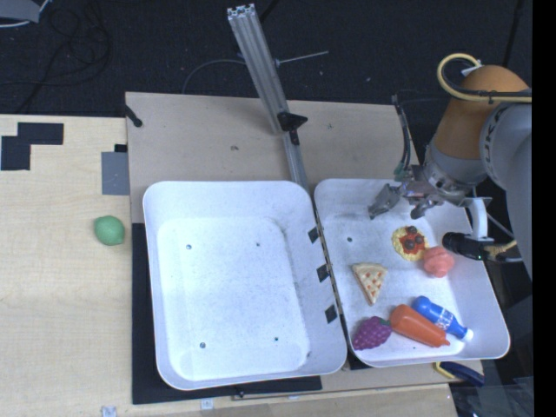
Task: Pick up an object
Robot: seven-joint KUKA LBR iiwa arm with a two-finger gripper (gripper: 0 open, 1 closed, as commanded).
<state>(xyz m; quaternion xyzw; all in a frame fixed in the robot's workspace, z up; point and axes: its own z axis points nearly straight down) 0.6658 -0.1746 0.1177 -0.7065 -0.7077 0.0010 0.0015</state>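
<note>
Six toys [410, 242] lie in right bin [486, 333], gripper [407, 198] above.

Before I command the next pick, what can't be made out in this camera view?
- Pincer: small and dark over the right bin; open or shut unreadable.
- Round yellow toy: too small to identify.
- Blue bottle: label unreadable.
- Yellow-blue object below the bin: partly hidden by the bin's rim.

One high camera slants down over both bins [165, 200].
</note>
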